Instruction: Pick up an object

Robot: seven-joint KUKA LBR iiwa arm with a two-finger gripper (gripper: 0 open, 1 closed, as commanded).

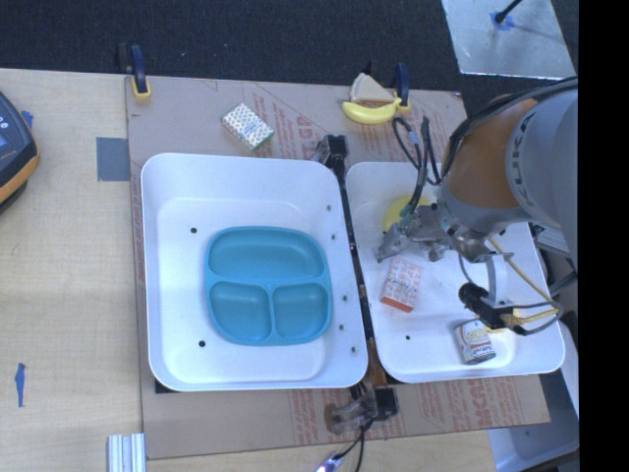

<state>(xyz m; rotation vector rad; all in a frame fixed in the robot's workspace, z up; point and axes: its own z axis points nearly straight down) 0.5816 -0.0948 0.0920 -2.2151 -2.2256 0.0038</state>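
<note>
My gripper (401, 242) hangs low over the left half of the right bin (432, 362), on the grey arm with its orange band (486, 170). Just below it a small white and orange carton (401, 286) lies flat on the bin floor. A yellow object (397, 208) peeks out from behind the gripper at the bin's upper left, partly hidden by the wrist. A small can (477, 342) lies on its side in the bin's lower right corner.
The left bin (167, 264) holds a blue divided plate (267, 285). Behind the bins, on the cardboard, lie a banana (371, 112) and a small patterned box (247, 126). Cables run from the wrist across the right bin.
</note>
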